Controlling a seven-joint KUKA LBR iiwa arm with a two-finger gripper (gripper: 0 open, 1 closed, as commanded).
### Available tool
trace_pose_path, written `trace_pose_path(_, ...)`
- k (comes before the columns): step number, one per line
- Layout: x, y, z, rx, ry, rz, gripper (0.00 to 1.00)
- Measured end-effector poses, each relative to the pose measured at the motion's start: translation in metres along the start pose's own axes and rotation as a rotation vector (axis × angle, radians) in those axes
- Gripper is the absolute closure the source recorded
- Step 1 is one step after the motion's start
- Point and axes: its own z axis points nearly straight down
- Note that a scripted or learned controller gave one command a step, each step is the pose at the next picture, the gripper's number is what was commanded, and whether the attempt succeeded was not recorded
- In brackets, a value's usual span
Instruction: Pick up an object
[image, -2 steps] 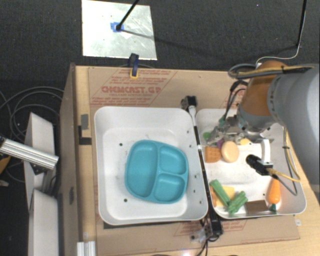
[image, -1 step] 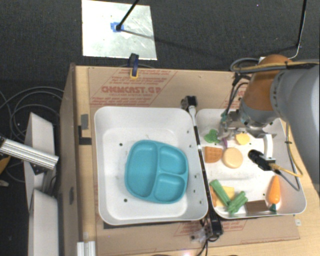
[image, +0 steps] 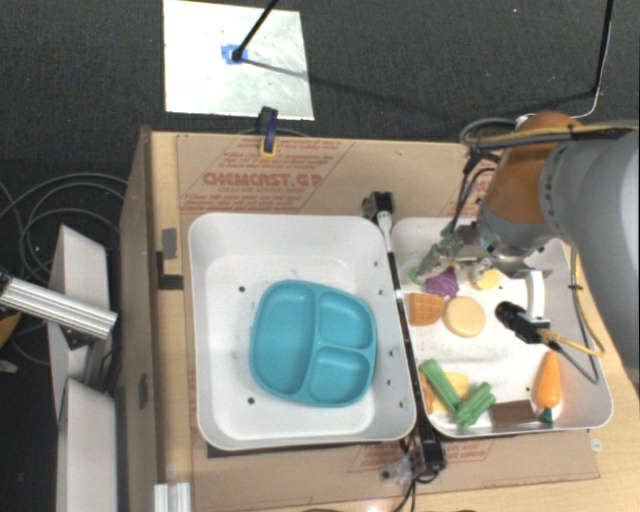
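The arm (image: 590, 190) hides the hand's (image: 450, 262) grip; purple object (image: 441, 282) lies just below.

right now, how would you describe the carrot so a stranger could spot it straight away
Look at the right white bin, the one crowded with toy food beside the bin holding the blue divided plate. Go to its lower right corner: the carrot lies there, upright along the wall. It is the one tapered orange piece, unlike the round tan disc and green sticks.

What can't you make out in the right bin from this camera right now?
- Gripper: the wrist above hides its fingers, so any hold is unclear.
- Purple item: partly under the gripper; shape unclear.
- Yellow piece: mostly hidden by the arm.
- Dark flat object by the carrot: too small to identify.
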Motion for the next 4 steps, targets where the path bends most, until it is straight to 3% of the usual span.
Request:
trace_pose_path(1,0.000,0.001,-0.011,-0.003,0.000,-0.001,1.00)
trace_pose_path(2,0.000,0.001,-0.011,-0.003,0.000,-0.001,0.00)
trace_pose_path(3,0.012,0.021,0.015,0.005,0.002,-0.002,0.00)
trace_pose_path(4,0.011,0.021,0.003,0.003,0.002,-0.003,1.00)
